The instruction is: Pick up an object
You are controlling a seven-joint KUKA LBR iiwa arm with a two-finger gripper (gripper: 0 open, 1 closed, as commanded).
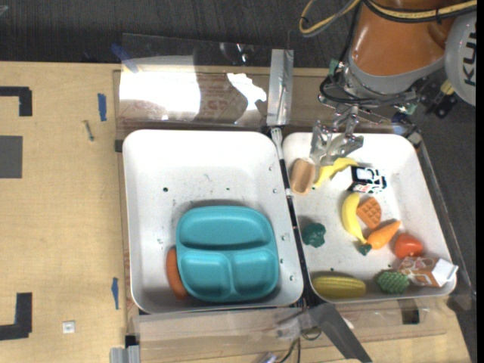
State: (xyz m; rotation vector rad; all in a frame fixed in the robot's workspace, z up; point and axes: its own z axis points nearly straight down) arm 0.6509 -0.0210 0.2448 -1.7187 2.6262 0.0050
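Note:
My gripper (333,151) hangs over the back left part of the right bin (428,178). Its metal fingers (324,145) stand apart, open, with nothing between them that I can see. Just below the fingertips lies a small yellow banana piece (336,170), and a tan bread roll (302,176) sits beside it against the bin's left wall. I cannot tell whether the fingertips touch the banana piece.
The right bin also holds a black-and-white item (368,178), a larger banana (349,216), a waffle (370,211), a carrot (383,234), a tomato (408,246), broccoli (314,234), corn (339,284) and a packet (428,272). In the left bin (151,172) lies a teal divided tray (227,252).

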